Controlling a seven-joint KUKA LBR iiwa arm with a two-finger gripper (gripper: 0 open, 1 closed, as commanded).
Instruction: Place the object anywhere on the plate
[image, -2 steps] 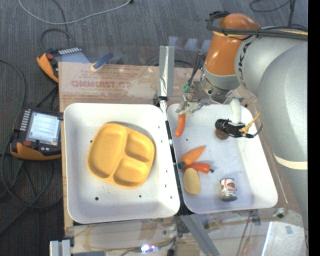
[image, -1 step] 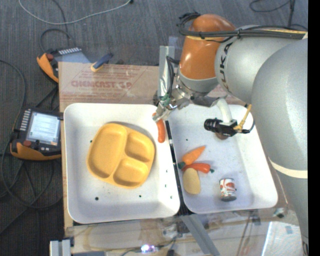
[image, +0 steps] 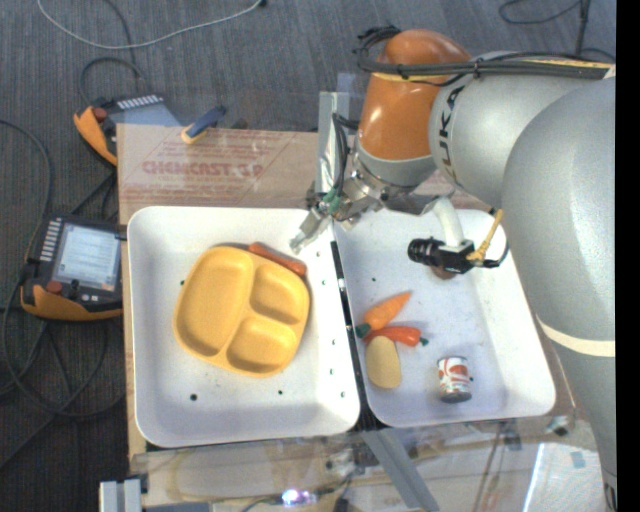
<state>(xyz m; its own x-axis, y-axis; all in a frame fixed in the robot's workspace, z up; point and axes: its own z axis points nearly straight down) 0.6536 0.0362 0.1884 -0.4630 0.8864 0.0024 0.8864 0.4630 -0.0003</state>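
Note:
A yellow divided plate (image: 243, 309) lies in the left bin (image: 160, 400). A slim orange-red piece like a sausage (image: 279, 259) rests along the plate's far rim; whether it sits on the rim or just behind it is unclear. My gripper (image: 308, 232) hangs over the far right corner of the left bin, just right of and above that piece. I see nothing held in it.
The right bin (image: 510, 380) holds an orange carrot (image: 389, 309), a red chili (image: 402, 336), a pale potato (image: 383, 364) and a small red-and-white can (image: 454, 379). A cardboard sheet (image: 210, 172) lies behind the left bin. The divider ridge (image: 343, 300) separates the bins.

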